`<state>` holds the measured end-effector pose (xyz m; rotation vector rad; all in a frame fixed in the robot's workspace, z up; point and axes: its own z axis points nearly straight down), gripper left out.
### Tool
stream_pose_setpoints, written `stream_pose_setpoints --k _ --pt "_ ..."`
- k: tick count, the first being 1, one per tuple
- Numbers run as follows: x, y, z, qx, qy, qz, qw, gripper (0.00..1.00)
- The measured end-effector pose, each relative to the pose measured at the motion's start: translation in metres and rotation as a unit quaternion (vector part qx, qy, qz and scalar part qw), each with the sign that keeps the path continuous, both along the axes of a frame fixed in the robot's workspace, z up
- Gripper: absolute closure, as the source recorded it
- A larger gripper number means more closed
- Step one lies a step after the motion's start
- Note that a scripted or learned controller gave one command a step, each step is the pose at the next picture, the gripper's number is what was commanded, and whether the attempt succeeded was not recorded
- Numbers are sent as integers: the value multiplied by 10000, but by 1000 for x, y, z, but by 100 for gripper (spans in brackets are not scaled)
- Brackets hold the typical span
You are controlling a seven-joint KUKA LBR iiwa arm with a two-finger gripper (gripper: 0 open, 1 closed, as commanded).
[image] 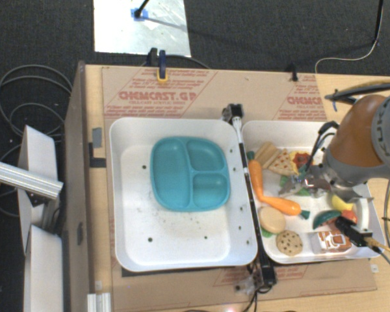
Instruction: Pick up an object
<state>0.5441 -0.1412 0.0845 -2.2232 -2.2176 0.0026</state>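
- Round speckled cookie (289, 242) lying flat, right bin's (273, 130) front.
- Smooth orange carrot (280, 205) beside gripper (303, 183); finger state impossible to tell.
- Glossy teal sectioned plate (189, 173), left bin (133, 132).

The only writing I could read was on the brown protective sheet (182, 90) that covered the counter behind the two white bins. The word "CHEMCAST" stood printed there in red capitals, followed by letters that looked like "GP", with smaller red lines above and below it too fine to make out. The same red print repeated further right on the sheet, near the arm, set at a slant and partly cut off. A small orange-and-white packet (332, 240) in the right bin (292, 257) bore markings too small to read.
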Motion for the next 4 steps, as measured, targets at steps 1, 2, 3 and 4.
stream_pose_setpoints --k 1,2,3,4 --pt "68 -12 1 -9 -38 37 10000 0" --pt "33 25 -1 10 -2 40 10000 0" --pt "36 23 11 3 -27 38 10000 100" --pt "64 103 106 15 -76 80 9999 100"
